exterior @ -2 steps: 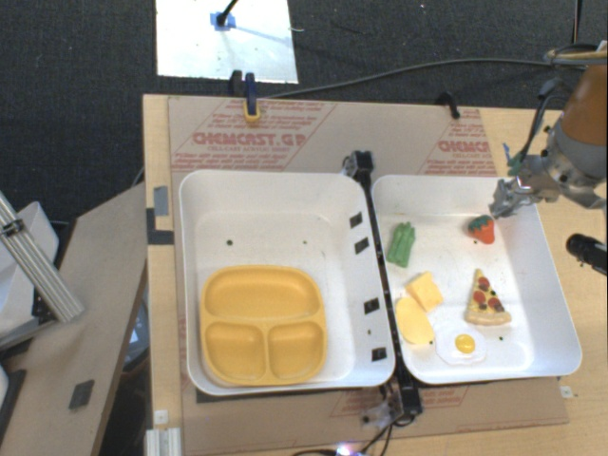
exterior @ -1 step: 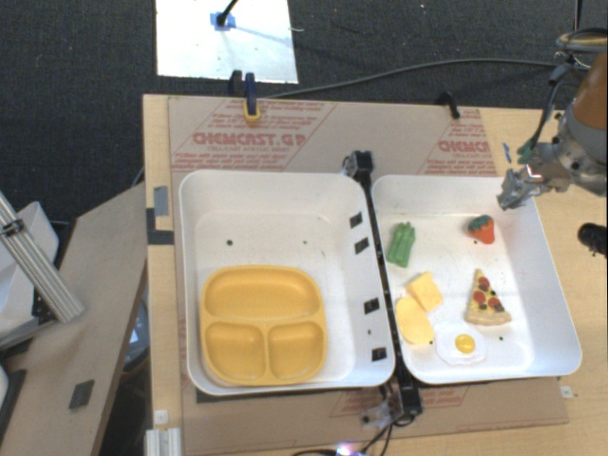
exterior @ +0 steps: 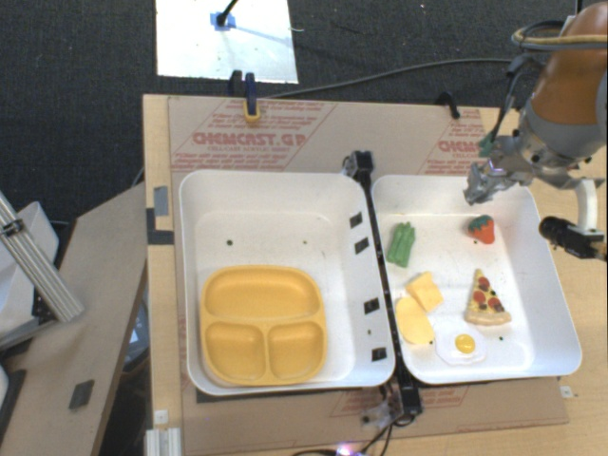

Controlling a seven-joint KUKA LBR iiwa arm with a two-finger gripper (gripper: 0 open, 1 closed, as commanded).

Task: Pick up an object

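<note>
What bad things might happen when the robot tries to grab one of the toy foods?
The gripper hangs near the right bin's far wall, so it might bump that rim going down. The small strawberry sits nearest and looks rounded, so it could squirt out of a pinch. The fried egg, pizza slice and cheese pieces lie flat and close together, so the gripper may slide off or nudge a neighbour.

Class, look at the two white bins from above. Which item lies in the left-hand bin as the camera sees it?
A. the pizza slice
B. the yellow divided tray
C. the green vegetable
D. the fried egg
B: the yellow divided tray sits alone in the left bin, while the pizza slice, fried egg and green vegetable lie in the right bin.
</note>
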